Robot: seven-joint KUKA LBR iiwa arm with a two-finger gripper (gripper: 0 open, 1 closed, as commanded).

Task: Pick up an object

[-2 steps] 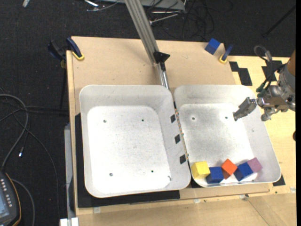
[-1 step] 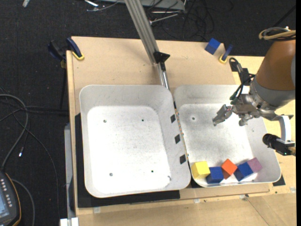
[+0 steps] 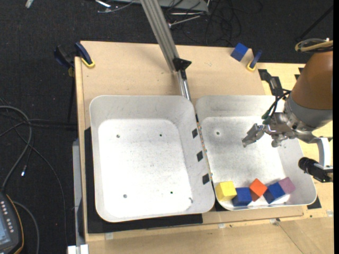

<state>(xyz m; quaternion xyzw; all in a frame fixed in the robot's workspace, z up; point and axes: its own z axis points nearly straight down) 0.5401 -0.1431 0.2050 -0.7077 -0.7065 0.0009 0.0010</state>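
The end effector [image 3: 254,135], fingers apart and holding nothing, hovers above the orange block [image 3: 258,188], likely poised to descend.

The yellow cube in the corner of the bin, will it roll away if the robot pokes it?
Probably not. The small yellow cube has flat faces, so it should slide rather than roll. It sits against the right white bin's near wall beside a blue cube, so it would likely jam there. It looks light and stiff.
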